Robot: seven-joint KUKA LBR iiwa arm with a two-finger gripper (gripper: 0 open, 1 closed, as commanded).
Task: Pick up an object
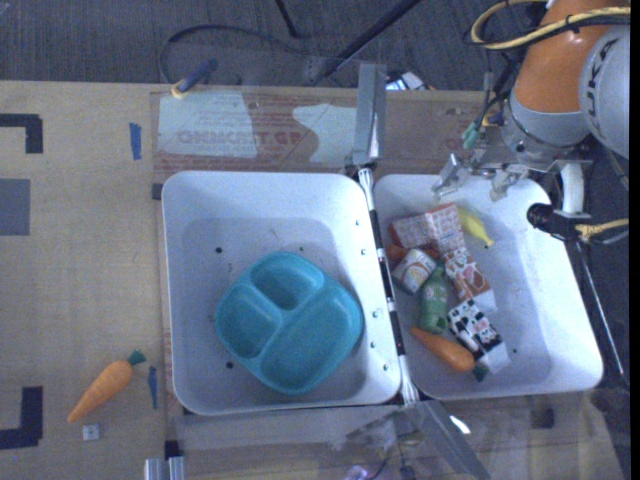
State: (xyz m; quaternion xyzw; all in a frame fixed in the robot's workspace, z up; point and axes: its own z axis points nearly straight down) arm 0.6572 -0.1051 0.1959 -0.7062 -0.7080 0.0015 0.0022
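Pick not begun.
Gripper (480, 176) spread wide, grasping nothing, over right bin (560, 298) far rim. Food box (428, 226) just below-left w/ rest of toys; descent, grasp, lift all left.

We are seeing two white bins, the left bin (190, 218) holding a teal divided plate (290, 320). In the right bin (560, 318) we are looking at a small yellow banana (477, 230), a reddish box with pale squares (428, 228), a green bottle (434, 301), a carton in black and white patches like a cow's hide (475, 332), and an orange carrot (442, 349) with a dark green end. Another orange carrot with a green top (103, 387) is lying on the tan bench (80, 268), which is carrying black corner marks and short blue tape strips. The arm (570, 68) is showing grey with an orange band, with yellow cables looping near it.
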